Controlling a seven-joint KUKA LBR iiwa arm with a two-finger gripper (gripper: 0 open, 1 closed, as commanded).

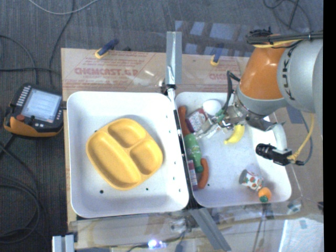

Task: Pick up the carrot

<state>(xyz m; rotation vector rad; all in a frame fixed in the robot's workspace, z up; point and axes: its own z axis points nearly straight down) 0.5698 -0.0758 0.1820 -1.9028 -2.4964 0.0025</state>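
Carrot [203,171] lies in my right bin [278,193], low by the divider, beside a green bottle [192,147]. Gripper [219,121] hangs well above it in that bin's upper half — whether clenched or released I cannot tell — with banana [235,133], egg [212,107] and packet [196,121] crowding it.

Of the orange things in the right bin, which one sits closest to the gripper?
The slim orange piece at the bin's top left edge, beside the divider, is nearest the gripper. The carrot lies lower down, and the small orange fruit sits in the bottom right corner.
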